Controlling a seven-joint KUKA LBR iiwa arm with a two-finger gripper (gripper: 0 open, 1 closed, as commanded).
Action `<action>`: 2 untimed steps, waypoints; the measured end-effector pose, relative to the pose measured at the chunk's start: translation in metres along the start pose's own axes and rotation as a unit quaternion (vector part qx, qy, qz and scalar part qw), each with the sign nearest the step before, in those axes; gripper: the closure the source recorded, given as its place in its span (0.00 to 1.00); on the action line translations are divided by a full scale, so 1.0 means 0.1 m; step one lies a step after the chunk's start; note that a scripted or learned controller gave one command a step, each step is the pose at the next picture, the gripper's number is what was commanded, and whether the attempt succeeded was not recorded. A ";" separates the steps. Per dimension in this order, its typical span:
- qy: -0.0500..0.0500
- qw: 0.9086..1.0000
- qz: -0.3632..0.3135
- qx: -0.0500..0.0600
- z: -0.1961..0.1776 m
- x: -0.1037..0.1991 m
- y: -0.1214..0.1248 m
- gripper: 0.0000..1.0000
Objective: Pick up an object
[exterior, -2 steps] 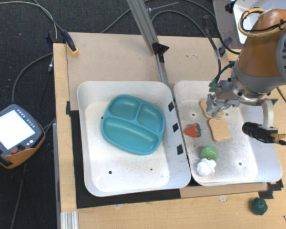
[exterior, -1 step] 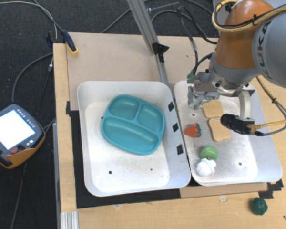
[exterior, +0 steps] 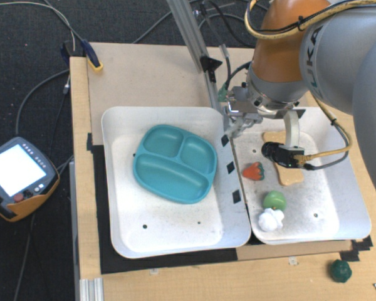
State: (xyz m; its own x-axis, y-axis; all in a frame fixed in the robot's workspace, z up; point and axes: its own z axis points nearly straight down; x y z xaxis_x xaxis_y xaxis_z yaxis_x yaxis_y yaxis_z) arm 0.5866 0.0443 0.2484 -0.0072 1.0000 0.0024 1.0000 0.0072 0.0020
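The grey arm [exterior: 344, 42], with its orange band, is seen closest to the lens, reaching in from the right and bent down over the right bin [exterior: 338, 199]. Its gripper [exterior: 237, 124] is held above the far left corner of that bin, just beside the wall shared with the left bin [exterior: 122, 231]. Whether it is spread or pressed together cannot be told from this angle. Four small things are gathered in the right bin, all on the viewer's side of the gripper. A red toy [exterior: 254, 172] with a green tip lies closest to it, a little to the right. A tan slab [exterior: 291, 173] lies beside that, its long axis running far to near. A green ball [exterior: 275, 200] and a white lump [exterior: 271, 220] are set nearer still, close together. The red toy is judged the likeliest target, so a short shift toward the viewer would be needed before descent. A teal divided plate [exterior: 174, 163] is held in the left bin, and a dark green ball [exterior: 340, 270] rests on the table [exterior: 150, 68] outside both.
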 end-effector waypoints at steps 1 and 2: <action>-0.001 1.000 0.001 0.000 0.09 0.44 0.22 1.00; -0.001 1.000 0.003 0.003 0.30 0.46 0.22 1.00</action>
State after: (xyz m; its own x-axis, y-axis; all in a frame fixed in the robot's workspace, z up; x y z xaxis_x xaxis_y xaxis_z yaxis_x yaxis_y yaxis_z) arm 0.6087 0.0907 0.2187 -0.0011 1.0000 0.0001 1.0000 0.0011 -0.0040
